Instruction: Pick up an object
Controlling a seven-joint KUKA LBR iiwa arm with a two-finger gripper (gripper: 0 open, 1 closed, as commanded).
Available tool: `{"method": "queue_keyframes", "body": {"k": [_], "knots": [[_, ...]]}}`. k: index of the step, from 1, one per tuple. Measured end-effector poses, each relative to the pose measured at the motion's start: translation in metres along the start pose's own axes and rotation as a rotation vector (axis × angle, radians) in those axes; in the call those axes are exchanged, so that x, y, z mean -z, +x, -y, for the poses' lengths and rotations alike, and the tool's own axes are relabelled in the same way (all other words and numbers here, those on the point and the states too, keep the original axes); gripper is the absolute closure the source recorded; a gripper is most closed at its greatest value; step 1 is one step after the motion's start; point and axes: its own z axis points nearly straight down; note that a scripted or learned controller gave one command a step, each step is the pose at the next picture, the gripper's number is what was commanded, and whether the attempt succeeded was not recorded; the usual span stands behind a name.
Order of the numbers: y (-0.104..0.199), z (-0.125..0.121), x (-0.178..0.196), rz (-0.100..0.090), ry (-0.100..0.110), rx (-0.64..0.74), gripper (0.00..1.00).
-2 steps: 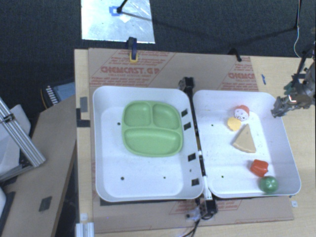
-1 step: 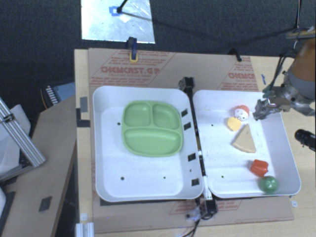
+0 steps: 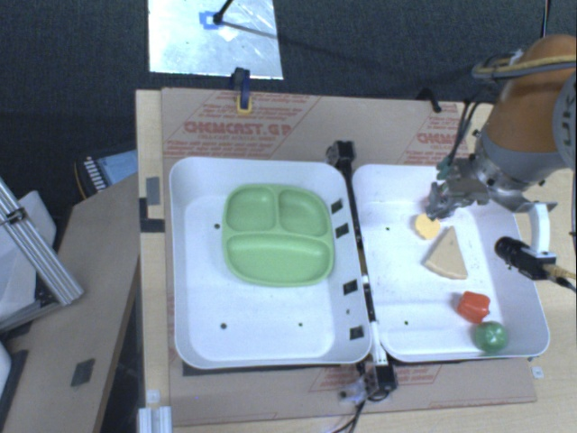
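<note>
Spanning most of the frame, the bench board (image 3: 297,115) carries red printed lettering along its upper edge and holds two shallow white bins side by side. At left-centre sits the left bin (image 3: 194,314). Its occupant is a pale green divided plate (image 3: 275,234), with two small compartments at the top and one long compartment below. At right-centre lies the right bin (image 3: 388,269), joined to the first along a black clipped seam (image 3: 353,242) running down the middle of the frame.

Entering from the upper right, the grey arm (image 3: 532,142) shows its orange band (image 3: 545,57) near the top right corner. The gripper (image 3: 439,204) hangs low over the upper part of the right bin, directly above and at the upper edge of a small yellow piece (image 3: 427,227). Whether the fingers are apart or closed cannot be determined from this angle, and nothing is visibly gripped.

Just below and to the right of the yellow piece lies a tan wedge (image 3: 447,255). Further toward the lower right, a red object (image 3: 473,307) sits close above a green ball (image 3: 490,336), near the bin's bottom right corner.

At upper left, well beyond the board, a shiny metal sheet (image 3: 215,25) lies on the dark floor.
</note>
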Motion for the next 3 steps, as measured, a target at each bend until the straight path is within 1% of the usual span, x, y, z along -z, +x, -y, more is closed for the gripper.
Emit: {"method": "queue_keyframes", "body": {"k": [1,2,3], "knots": [[0.046,-0.008,-0.004,0.001,0.0,0.0,1.0],[0.106,-0.005,0.002,-0.001,0.0,0.001,1.0],[0.16,0.003,-0.006,0.0,0.001,0.0,1.0]]}}
